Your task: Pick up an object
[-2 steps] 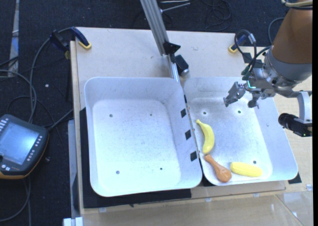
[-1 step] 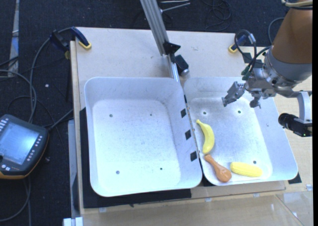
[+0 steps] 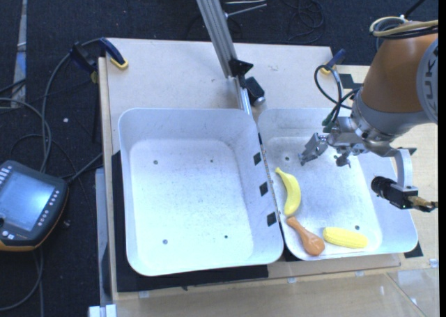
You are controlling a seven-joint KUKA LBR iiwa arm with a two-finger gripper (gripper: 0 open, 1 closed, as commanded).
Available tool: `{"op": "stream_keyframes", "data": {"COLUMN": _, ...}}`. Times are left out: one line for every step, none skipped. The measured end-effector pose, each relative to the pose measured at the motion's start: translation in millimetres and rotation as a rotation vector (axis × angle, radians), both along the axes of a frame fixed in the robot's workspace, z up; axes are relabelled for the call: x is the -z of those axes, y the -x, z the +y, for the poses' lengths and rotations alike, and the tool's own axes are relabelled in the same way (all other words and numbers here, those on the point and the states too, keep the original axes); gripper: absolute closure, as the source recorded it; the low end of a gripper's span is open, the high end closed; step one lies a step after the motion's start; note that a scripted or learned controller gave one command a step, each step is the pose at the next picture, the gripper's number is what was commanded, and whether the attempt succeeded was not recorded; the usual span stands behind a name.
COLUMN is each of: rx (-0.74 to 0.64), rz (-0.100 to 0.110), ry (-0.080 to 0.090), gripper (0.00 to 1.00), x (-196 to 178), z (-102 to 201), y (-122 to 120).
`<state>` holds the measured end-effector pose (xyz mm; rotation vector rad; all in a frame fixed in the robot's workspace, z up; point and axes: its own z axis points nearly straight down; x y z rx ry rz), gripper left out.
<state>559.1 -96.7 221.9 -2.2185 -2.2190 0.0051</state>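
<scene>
Camera view: two white bins side by side on the counter (image 3: pixel 174 65). Left bin (image 3: pixel 139 127) bare of objects. Right bin (image 3: pixel 390 239) carries three things, all bunched toward its near edge and left wall: a banana (image 3: pixel 290 191) along the left wall, an orange spoon-like piece (image 3: pixel 307 236) at the near-left corner, a yellow lump (image 3: pixel 345 237) by the near edge. Gripper (image 3: pixel 315 148) hangs over the bin's far part, fingers apparently spread, gripping nothing, apart from the banana. Probably poised for a descent; wall-hugging banana likely awkward to grasp.

Grey arm (image 3: pixel 401 86) reaches in from right; hand (image 3: pixel 322 150) points left, holding nothing visible
</scene>
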Motion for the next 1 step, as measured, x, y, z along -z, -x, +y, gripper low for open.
{"op": "stream_keyframes", "data": {"rx": 0.000, "rz": 0.000, "ry": 0.000, "gripper": 0.00, "x": 62.6, "z": 2.5, "y": 0.6}}
